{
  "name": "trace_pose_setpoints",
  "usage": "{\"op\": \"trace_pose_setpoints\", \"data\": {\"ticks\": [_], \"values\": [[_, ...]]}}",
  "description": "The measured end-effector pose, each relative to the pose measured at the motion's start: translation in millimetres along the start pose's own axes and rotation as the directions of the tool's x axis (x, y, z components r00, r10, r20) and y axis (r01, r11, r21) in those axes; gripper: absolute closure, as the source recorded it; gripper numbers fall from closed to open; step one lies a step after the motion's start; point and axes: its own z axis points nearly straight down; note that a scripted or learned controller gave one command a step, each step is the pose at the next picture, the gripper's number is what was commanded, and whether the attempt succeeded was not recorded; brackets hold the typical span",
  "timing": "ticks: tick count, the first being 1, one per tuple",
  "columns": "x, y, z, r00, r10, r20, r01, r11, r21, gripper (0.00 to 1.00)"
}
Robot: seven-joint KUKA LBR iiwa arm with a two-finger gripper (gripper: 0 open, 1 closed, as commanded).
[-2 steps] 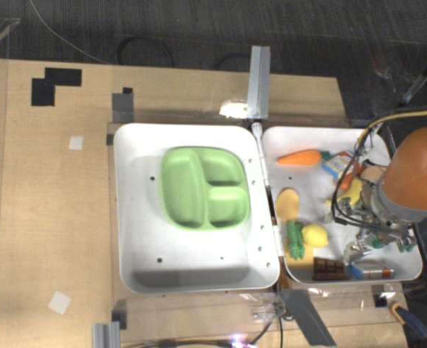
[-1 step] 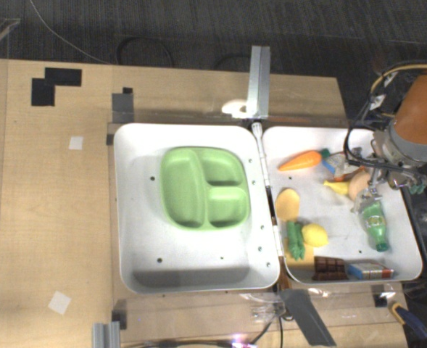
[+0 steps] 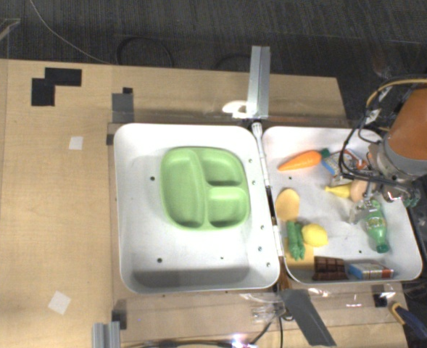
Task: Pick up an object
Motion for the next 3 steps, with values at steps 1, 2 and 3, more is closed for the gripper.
{"op": "trace_pose_setpoints", "data": {"ticks": [1,2,3], "values": [[58,9,-2,0.999,0.036,0.0,-0.036,0.999,0.0,0.0],[78,12,-3,1.0,0.018,0.006,-0.018,1.0,0.003,0.0],[42,78,-3,1.0,0.024,0.006,-0.024,1.0,0.001,0.0]]}}
